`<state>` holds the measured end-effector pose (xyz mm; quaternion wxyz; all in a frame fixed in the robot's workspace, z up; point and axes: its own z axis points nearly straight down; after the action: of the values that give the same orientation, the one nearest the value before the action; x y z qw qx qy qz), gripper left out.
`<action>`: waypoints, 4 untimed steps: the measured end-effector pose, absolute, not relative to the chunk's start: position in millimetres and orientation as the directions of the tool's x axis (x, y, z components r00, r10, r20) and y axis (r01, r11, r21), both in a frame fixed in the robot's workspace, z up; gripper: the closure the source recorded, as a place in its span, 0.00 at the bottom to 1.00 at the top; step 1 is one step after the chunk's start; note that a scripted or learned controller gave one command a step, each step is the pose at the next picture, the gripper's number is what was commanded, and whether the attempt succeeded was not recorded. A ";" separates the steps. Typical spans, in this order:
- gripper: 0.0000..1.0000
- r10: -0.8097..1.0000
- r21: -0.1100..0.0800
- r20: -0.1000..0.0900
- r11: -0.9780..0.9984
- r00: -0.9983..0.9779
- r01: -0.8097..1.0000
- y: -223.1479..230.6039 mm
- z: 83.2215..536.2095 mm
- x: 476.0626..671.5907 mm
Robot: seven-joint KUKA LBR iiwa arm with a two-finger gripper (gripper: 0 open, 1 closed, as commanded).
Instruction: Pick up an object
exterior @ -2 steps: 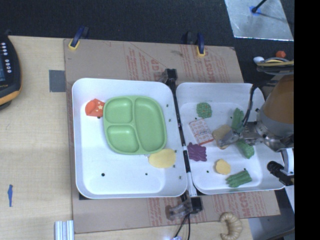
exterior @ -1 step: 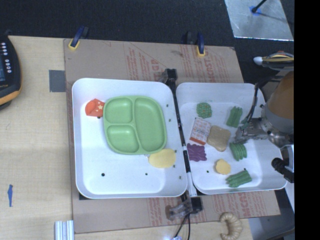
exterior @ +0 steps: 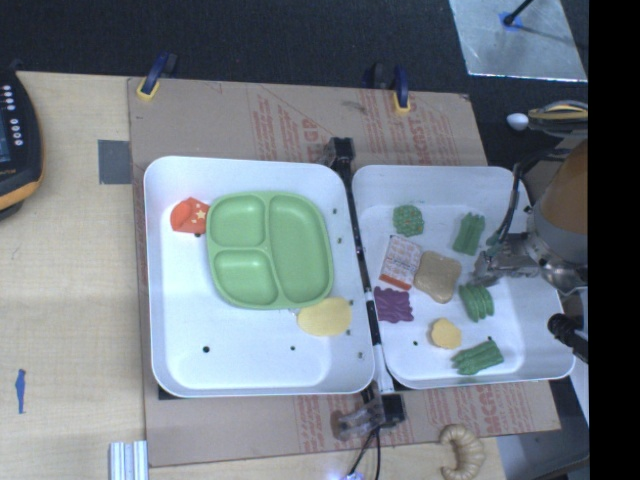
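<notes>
1. Curled beige piece (exterior: 462, 451), ridged like a shell, on the bare cardboard sheet (exterior: 300, 118) at the near edge, at 6 o'clock from the right bin (exterior: 430, 183).
2. Brown printed cardboard laid flat on a pale wooden bench (exterior: 70, 318), pinned along the far edge by 2 blue-and-yellow clamps (exterior: 155, 73) (exterior: 400, 88).
3. Left bin (exterior: 250, 363): shallow, white, smooth plastic with rounded corners. Inside, a matte light-green plate (exterior: 270, 250) split into 3 compartments; a red rounded piece (exterior: 188, 216) with a yellow star touching the plate at its 9 o'clock; a flat yellow oval (exterior: 325, 317) touching the plate at its 5 o'clock.
4. Right bin, same make, holding small toy-food shapes, all lying loose on its floor:
   - bumpy round green piece (exterior: 407, 219) at 11 o'clock of the bin;
   - upright-ribbed green piece (exterior: 468, 233) at 1 o'clock;
   - red-and-white printed packet (exterior: 401, 261), rectangular, just beside a tan bread-like slice (exterior: 437, 276) near the middle;
   - purple lobed piece (exterior: 393, 306) at 8 o'clock, against the left wall;
   - small yellow round piece (exterior: 446, 334) at 6 o'clock;
   - ribbed green block (exterior: 476, 301) right of middle;
   - long green bundle (exterior: 477, 357) at 5 o'clock near the front wall.
5. Gripper (exterior: 495, 263): grey metal, low over the right bin at 3 o'clock, between the upright-ribbed green piece and the ribbed green block, just at 12 o'clock of that block. Open or closed: cannot tell. Nothing seen gripped.
</notes>
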<state>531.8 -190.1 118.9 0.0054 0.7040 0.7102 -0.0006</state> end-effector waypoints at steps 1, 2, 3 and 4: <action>1.00 1.000 0.006 -0.010 0.011 -0.010 1.000 -191.0 129.1 531.8; 0.00 1.000 0.005 -0.010 0.012 -0.012 1.000 -190.8 128.6 531.7; 0.00 1.000 -0.001 0.001 0.012 -0.012 1.000 -139.2 90.0 590.5; 0.00 1.000 0.003 0.001 0.008 -0.008 1.000 -106.9 92.8 648.5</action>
<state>648.5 -106.9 92.8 0.0010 0.7043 0.7099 0.0014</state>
